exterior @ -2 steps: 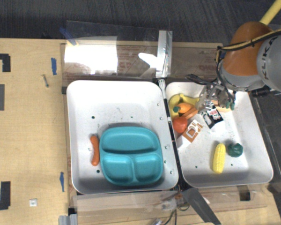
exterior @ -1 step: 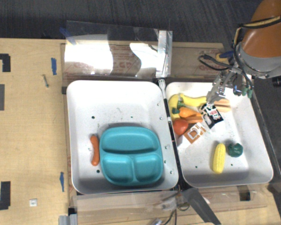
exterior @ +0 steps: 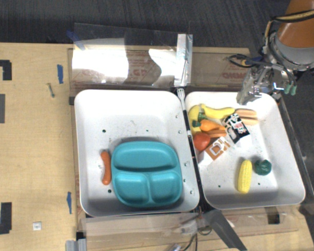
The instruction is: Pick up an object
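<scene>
My gripper (exterior: 250,92) hangs over the back edge of the right bin (exterior: 288,156), above the bin's far right corner. Just below it lies a hot dog (exterior: 246,114). To the left are a yellow banana (exterior: 215,111), an orange carrot (exterior: 210,125) and a red tomato (exterior: 201,140). A black-and-white packet (exterior: 236,127) and an orange-and-white box (exterior: 218,148) lie in the middle of the bin. A yellow corn cob (exterior: 244,175) and a small dark green piece (exterior: 262,167) rest nearer the front. Nothing is seen in the gripper.
The left bin (exterior: 89,119) holds a teal divided plate (exterior: 145,172) and a red-orange sausage (exterior: 105,167) beside the plate's left edge. A clear plastic sheet (exterior: 131,61) stands behind the left bin. The bins' shared wall (exterior: 189,140) runs down the middle.
</scene>
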Robot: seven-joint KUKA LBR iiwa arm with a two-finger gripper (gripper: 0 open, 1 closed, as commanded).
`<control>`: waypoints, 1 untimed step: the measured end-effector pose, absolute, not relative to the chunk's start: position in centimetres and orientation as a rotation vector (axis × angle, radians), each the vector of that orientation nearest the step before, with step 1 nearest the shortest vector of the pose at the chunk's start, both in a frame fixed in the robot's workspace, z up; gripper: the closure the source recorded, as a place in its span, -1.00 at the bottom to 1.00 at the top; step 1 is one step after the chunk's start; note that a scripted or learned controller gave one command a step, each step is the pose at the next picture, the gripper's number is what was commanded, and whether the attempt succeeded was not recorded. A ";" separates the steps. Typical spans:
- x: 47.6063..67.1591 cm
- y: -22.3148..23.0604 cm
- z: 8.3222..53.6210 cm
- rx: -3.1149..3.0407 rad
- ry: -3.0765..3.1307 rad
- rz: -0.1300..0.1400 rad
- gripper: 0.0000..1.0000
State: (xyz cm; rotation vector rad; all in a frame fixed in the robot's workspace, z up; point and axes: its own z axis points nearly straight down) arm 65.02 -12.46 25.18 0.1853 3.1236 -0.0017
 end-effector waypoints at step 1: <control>64.3 -13.2 29.5 0.161 3.123 -0.003 1.00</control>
